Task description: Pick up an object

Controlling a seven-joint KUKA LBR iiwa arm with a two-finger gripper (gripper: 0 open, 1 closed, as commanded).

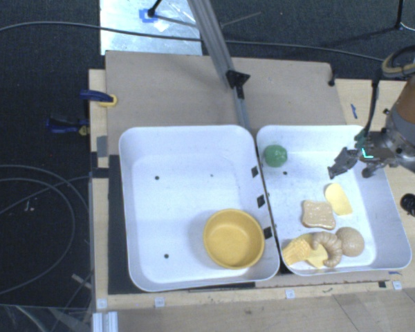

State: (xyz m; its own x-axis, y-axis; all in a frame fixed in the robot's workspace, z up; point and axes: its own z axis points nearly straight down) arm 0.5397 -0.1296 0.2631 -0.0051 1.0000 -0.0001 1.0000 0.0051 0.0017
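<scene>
Two bins (194,138), pincer (347,162) near right rim

Bench and what sits directly on it.

You see the bench (194,88) as a tan board over dark carpet, with a black mat showing along the near and left edges under the bins. Two shallow white bins lie on it side by side, their inner walls touching: the left bin (187,151) and the right bin (308,140). Small black clips mark the shared seam. On the bench's left edge you find a yellow-handled clamp (100,98) and, just below it, a blue clamp (66,124). A grey pole (218,43) slants down to the bench's far middle, ending near the seam behind the bins.
</scene>
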